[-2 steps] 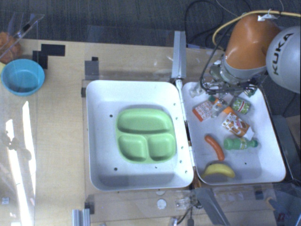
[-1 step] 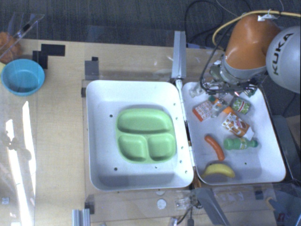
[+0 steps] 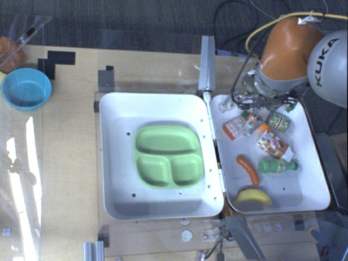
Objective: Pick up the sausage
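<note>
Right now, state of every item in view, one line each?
sausage: lying loose in the right bin, not gripped
banana: lying near the bin's front edge
green bottle: on its side
orange carton: lying flat
red-and-white packet: lying flat
green can: lying beside the arm
green tray: upright in the left bin, nothing in its compartments
blue bowl: upright on the bench

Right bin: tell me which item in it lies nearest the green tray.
The sausage, orange-red and slanted near the right bin's left wall. The banana, green bottle and packets sit farther from the green tray.
</note>
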Robot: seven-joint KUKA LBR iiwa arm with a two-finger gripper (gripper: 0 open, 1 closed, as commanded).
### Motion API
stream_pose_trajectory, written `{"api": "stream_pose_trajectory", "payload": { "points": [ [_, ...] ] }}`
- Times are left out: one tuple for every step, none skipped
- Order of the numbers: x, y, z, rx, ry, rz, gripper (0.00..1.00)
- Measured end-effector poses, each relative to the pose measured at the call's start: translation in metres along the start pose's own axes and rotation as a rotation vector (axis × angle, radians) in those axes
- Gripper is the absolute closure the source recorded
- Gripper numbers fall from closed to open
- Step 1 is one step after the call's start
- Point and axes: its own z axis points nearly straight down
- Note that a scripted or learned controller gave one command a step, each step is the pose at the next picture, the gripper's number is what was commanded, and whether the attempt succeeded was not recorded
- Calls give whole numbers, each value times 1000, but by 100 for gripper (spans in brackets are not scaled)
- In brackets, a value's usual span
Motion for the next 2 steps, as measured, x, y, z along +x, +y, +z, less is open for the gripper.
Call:
{"api": "stream_pose_trajectory", "payload": {
  "points": [
    [0, 0, 0, 0, 0, 0, 0],
    [0, 0, 0, 0, 0, 0, 0]
  ]
}}
